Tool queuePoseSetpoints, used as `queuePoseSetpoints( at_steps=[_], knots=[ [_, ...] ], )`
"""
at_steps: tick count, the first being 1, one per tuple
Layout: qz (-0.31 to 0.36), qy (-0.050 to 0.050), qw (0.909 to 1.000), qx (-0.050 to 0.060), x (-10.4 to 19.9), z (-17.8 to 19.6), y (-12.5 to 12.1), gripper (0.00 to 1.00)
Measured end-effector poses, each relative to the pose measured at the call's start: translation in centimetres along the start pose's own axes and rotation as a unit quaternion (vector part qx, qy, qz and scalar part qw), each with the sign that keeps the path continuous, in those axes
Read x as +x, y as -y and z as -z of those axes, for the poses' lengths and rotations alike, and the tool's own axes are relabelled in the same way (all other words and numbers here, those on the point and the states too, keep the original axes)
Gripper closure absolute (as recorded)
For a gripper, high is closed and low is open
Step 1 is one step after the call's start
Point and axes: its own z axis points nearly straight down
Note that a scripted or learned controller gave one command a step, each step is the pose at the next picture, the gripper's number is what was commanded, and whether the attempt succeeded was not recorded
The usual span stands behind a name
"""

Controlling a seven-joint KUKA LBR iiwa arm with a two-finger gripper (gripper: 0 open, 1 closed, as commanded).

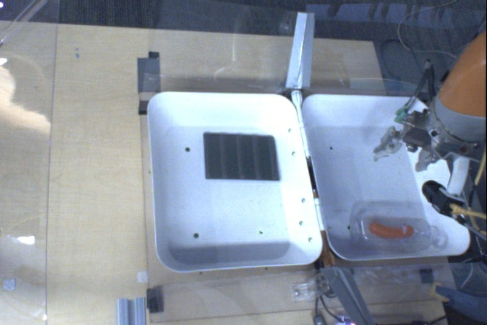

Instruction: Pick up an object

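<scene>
Two white bins sit side by side on the tabletop [91, 164], split by a raised divider so the contents of each stay apart. The left bin [171, 186] carries one dark ribbed mat [240, 156] lying flat near its centre. The right bin [335, 125] holds one clear bottle [396, 228] with an orange piece inside, lying on its side near the front wall (probably where it rolled to rest). The one arm [466, 84] reaches in from the right, its end effector [407, 141] hanging over the bin's right part, well apart from the bottle and holding nothing; its fingers look spread, though the width is hard to judge. The pick is not yet made.
</scene>
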Motion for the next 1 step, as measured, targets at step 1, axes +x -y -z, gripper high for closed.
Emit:
queuePoseSetpoints(
  at_steps=[1],
  knots=[
    [0.048,0.0,0.9988,0.002,-5.08,-8.86,3.23,0.0]
  ],
)
